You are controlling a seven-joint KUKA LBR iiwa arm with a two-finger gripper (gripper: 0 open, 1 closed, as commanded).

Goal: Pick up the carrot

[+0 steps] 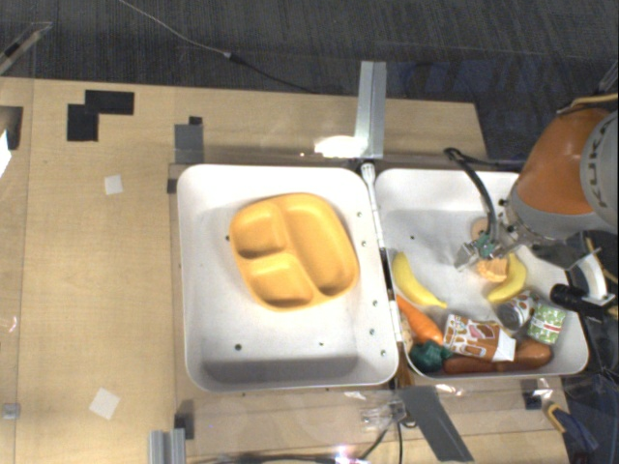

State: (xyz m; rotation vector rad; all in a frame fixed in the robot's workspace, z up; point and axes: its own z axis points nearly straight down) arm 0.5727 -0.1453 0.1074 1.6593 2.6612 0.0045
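The carrot (418, 320) is orange with a dark green top and lies at the front left of the right bin (426, 196), slanting toward the bin's front wall. A yellow banana (415, 284) lies just behind it, and a brown carton (477, 335) touches its right side. My gripper (481, 251) hangs over the middle of the right bin, to the right of the carrot and farther back, clearly apart from it. It sits close over a pale orange piece of food (494, 268).
The left bin (198, 288) holds a yellow divided plate (290, 249). In the right bin, a second yellow banana (513, 282), two small cans (546, 325), and a reddish-brown sausage (498, 362) crowd the front right. A black cable (474, 177) runs over the bin's back.
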